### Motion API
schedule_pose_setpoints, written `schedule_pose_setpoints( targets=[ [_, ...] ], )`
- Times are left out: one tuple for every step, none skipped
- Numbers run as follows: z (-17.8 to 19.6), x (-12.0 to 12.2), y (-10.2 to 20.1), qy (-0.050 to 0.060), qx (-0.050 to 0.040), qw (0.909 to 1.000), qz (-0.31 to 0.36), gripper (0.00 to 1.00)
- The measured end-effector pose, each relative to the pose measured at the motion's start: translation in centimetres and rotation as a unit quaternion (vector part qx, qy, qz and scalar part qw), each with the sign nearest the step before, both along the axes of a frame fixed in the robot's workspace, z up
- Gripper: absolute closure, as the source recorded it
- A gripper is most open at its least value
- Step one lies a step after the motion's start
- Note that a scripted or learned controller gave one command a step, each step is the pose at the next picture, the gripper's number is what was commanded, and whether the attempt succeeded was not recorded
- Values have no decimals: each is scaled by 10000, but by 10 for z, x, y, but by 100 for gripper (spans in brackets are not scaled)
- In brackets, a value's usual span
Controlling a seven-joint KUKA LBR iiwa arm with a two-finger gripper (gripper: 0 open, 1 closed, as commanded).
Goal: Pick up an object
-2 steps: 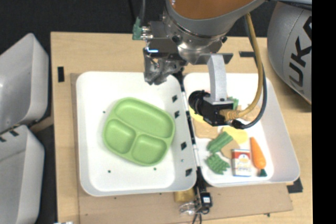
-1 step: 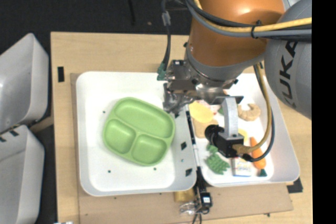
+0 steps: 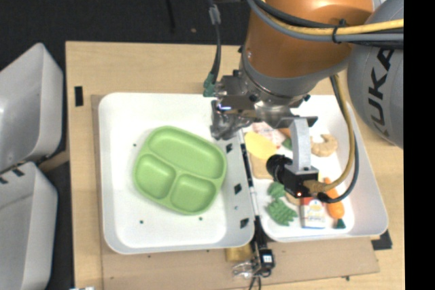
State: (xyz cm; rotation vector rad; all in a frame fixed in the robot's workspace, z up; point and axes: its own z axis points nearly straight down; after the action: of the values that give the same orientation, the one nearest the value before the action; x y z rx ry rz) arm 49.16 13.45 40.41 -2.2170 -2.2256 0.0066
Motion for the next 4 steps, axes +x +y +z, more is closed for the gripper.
schedule_pose_setpoints(
  targets=[
    [10, 1, 0, 4, -3, 10000, 19, 100],
    [19, 2, 0, 11, -9, 10000, 43, 100],
    [88, -1, 91, -37, 23, 10000, 26, 100],
    [-18, -2, 74, 34, -16, 10000, -26, 100]
  ],
)
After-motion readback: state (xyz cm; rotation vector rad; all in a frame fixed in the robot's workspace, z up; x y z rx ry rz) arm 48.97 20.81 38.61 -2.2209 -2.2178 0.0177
